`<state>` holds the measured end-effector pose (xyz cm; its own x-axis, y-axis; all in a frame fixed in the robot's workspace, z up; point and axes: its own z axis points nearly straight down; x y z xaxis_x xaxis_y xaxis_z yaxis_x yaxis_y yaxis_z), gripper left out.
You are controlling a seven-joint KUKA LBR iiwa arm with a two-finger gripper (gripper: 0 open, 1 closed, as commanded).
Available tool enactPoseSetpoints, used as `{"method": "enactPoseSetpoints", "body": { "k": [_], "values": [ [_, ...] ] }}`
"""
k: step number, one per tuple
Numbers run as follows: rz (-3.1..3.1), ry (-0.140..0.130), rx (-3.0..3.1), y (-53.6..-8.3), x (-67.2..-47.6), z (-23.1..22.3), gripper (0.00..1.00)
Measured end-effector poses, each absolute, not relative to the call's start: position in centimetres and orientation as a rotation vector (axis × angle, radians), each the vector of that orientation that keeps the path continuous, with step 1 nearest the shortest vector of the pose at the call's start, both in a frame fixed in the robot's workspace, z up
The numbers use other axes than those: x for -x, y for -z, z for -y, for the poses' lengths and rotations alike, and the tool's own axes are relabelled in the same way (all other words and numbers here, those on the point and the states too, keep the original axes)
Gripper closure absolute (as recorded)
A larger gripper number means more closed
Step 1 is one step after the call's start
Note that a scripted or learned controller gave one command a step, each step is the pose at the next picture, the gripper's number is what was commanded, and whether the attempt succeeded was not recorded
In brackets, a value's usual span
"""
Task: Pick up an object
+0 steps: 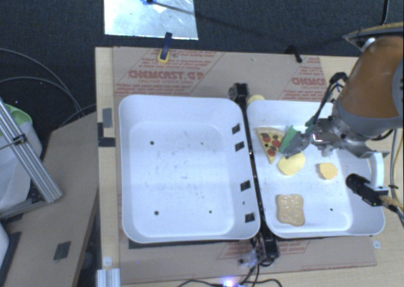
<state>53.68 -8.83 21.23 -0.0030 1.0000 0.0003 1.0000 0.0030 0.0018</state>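
The right bin (363, 216) holds several toy foods. A pizza slice (269, 141) lies at its upper left, with a small green piece (292, 135) beside it. Below them sits a pale yellow round piece (291, 165), and an orange-yellow chunk (327, 170) lies to its right. A slice of bread (290, 209) rests near the front. My gripper (299, 144) is low over the bin, right at the green piece and just above the yellow round piece. Whether it touches the green piece is unclear.
The left bin (183, 169) stands beside the right one, with a black divider (250, 166) between them. A small yellow thing (255, 99) sits at the right bin's far rim. The arm's grey and orange body (372, 99) overhangs the right bin's far right corner.
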Motion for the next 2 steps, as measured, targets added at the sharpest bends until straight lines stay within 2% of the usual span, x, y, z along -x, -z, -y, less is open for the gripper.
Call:
{"method": "enactPoseSetpoints", "body": {
  "k": [1,2],
  "values": [
    [-2.228,-0.001,-2.213,-11.2,-58.6,8.8,0.0],
    [-2.228,-0.008,-2.21,-20.0,-60.5,0.4,0.0]
  ]
}}
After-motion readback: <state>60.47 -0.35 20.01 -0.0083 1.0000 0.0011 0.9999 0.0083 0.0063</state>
